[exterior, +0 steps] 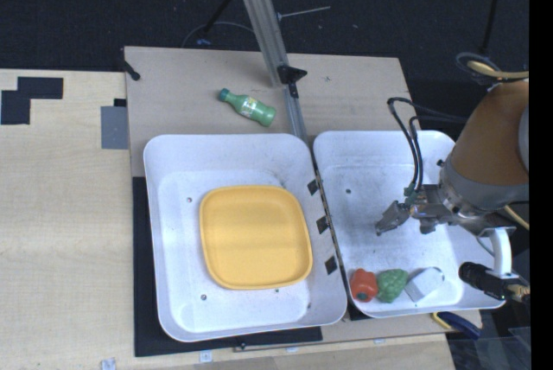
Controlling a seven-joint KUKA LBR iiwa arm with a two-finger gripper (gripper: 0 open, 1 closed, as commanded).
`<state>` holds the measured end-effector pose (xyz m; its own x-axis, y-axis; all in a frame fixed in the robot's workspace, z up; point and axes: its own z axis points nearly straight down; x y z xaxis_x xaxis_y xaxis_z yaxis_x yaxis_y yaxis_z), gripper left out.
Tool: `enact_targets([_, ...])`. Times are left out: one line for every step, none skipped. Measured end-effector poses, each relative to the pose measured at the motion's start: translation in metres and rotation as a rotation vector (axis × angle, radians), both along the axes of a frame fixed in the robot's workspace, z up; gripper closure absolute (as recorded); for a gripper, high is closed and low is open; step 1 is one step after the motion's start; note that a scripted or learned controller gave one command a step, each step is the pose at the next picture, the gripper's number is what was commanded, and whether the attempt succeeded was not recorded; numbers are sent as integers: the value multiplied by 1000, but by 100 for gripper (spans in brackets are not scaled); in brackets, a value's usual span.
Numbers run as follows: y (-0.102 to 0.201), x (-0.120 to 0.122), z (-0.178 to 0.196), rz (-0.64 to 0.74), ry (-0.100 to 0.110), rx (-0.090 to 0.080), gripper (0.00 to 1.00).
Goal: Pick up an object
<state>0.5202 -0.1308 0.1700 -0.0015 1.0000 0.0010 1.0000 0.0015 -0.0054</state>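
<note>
Three small objects lie along the front edge of the right bin (pixel 371 161): a red-orange piece (pixel 363 283), a knobbly green piece (pixel 391 284) touching it, and a pale grey block (pixel 423 283) just to their right. My gripper (pixel 389 221) hangs over the middle of the right bin, above and behind these objects and apart from them. It points toward the left. Nothing shows in it. The grey arm with its orange band (pixel 488 143) comes in from the right.
A yellow square plate (pixel 256 236) lies in the left bin (pixel 173 161). A green bottle (pixel 248 107) lies on the bench behind the bins. A slanted metal rail (pixel 268 18) stands at the back, and black cables (pixel 413 143) loop above the right bin.
</note>
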Motion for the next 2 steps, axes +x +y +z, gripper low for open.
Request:
enact_targets([-5, -8, -48, -2, -1, 0, 0])
enact_targets([-5, -8, -79, -1, -6, -1, 0])
